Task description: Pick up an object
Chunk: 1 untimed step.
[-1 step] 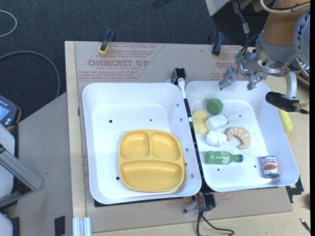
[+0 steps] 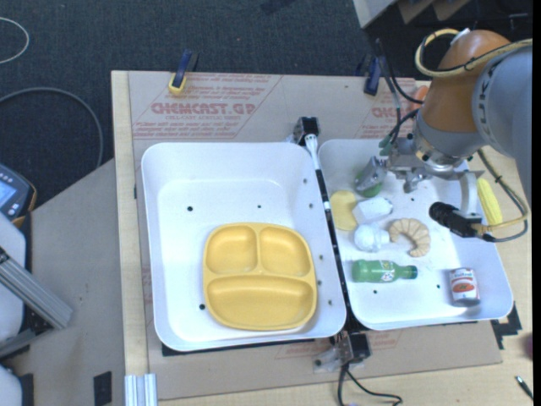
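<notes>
Claw [image 2: 382, 169] is seen low over the right bin's [image 2: 499, 299] far edge; open or closed cannot be told. Nothing is seen gripped. Nearest candidates: white item [image 2: 373, 209], yellow piece [image 2: 343, 210], croissant [image 2: 411, 235], all mid-bin. Green bottle [image 2: 383, 271] and red can [image 2: 462, 286] lie toward the near edge. A centred descent on one isolated object is advised, neighbours avoided.

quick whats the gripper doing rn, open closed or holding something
gripper: low over the back of the right bin, above the white object; whether open or shut cannot be told, and nothing is visibly held.
</notes>
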Motion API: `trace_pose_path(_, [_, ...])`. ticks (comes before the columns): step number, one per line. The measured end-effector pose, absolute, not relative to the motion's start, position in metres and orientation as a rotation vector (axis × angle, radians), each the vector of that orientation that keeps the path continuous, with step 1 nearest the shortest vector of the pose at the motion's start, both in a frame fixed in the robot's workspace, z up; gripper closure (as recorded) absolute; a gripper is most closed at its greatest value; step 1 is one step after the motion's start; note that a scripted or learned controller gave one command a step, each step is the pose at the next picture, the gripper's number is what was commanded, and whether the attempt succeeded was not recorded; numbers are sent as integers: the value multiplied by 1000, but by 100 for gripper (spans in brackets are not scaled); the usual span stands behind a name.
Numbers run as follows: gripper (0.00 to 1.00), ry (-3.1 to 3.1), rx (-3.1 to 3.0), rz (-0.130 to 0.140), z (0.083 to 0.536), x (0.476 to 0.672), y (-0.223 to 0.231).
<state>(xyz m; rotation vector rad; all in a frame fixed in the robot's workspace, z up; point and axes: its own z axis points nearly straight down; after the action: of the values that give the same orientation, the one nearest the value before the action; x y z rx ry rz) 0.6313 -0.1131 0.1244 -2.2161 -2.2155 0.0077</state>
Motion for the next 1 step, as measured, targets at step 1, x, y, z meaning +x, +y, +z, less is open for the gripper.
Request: trace_pose_path(1, [0, -2228, -2221, -7, 236, 581, -80])
